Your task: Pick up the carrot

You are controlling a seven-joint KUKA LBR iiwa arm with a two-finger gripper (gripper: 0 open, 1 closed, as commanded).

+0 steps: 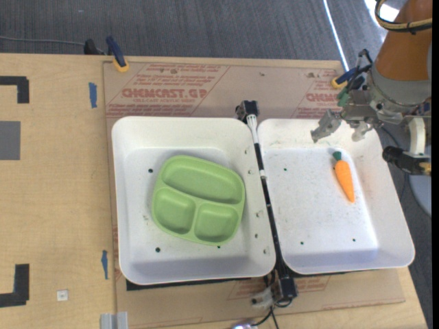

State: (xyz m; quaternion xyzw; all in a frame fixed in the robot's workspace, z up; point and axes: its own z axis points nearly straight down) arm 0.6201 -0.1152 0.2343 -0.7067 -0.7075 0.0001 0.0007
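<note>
An orange carrot [343, 177] with a small green top lies in the right bin [309, 252], near its far right side, pointing toward the front. My gripper [341, 127] hangs over the bin's far right corner, just beyond the carrot's green end. Its two fingers are spread apart, open, with nothing between them.
A green three-compartment plate [197, 199] sits in the left bin [137, 252]. The two bins meet at a central ridge [263, 190]. Blue and yellow clamps [348, 76] hold the cardboard at the back corners.
</note>
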